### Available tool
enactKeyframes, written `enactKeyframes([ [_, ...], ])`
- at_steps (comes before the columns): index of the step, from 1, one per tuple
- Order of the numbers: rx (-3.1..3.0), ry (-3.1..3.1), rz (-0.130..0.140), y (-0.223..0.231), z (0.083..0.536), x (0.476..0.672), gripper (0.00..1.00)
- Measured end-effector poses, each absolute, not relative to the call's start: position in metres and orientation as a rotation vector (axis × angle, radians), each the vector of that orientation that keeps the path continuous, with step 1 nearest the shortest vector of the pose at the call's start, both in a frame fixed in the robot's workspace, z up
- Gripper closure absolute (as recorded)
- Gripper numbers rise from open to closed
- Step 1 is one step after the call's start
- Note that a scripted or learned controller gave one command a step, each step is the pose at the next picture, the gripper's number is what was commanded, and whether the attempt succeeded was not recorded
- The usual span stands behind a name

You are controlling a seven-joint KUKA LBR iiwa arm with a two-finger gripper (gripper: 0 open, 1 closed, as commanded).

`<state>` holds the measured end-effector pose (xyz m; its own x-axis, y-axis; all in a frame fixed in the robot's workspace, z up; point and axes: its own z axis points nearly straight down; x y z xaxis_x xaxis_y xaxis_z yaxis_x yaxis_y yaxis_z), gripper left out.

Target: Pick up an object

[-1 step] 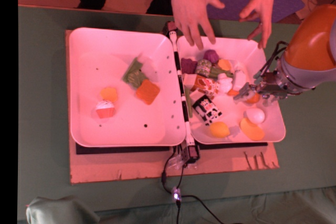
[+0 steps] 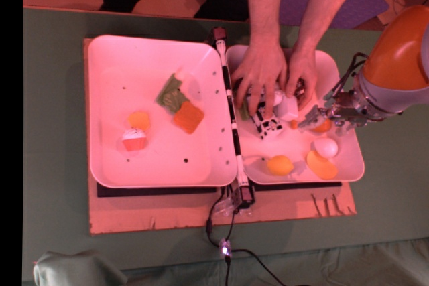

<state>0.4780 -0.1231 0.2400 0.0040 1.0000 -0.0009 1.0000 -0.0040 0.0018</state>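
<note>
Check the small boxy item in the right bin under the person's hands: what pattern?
Black patches on white, cow-like, on the boxy item; camera view shows it.

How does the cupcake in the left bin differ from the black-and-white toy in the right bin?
The cupcake is pink and white; the black-and-white toy is spotted. The cupcake lies apart from its neighbours, while the toy sits crowded just below a person's hands. The toy lies nearer the end effector. Both are small toys.
</note>
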Motion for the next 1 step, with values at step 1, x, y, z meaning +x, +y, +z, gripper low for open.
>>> enactKeyframes([
  [1,2.230,2.219,-0.004,-0.1192,0.1975,0.4755,0.00],
])
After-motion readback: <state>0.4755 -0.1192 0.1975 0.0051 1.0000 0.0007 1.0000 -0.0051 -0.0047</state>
